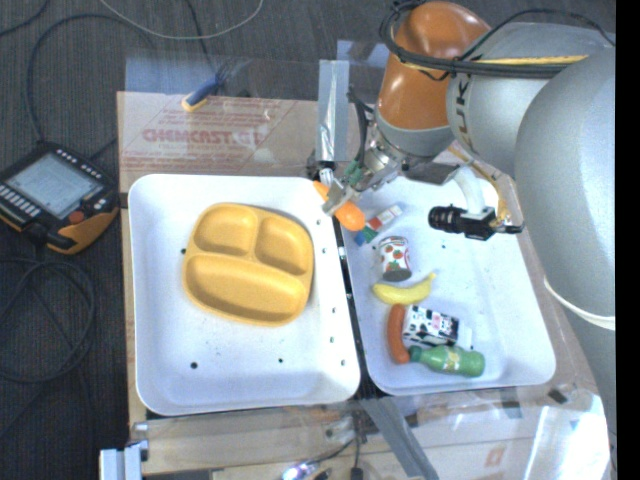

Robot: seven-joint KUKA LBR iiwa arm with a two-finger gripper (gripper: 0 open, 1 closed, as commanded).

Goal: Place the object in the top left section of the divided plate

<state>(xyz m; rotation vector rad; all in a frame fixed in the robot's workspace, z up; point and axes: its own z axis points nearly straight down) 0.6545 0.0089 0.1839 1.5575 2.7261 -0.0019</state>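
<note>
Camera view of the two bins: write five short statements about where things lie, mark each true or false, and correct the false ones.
1. The yellow divided plate lies in the left bin. True.
2. The banana lies on the plate. False: it lies in the right bin.
3. The green bottle stands upright. False: it lies on its side.
4. The gripper is near an orange object. True.
5. The plate's sections hold toys. False: none lie in them.

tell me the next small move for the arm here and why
Probably carry left toward the plate's top left section. The pincer sits over the rim between the two bins with an orange object right at its tip, though a firm grip can't be confirmed. The yellow divided plate lies in the left bin.
</note>
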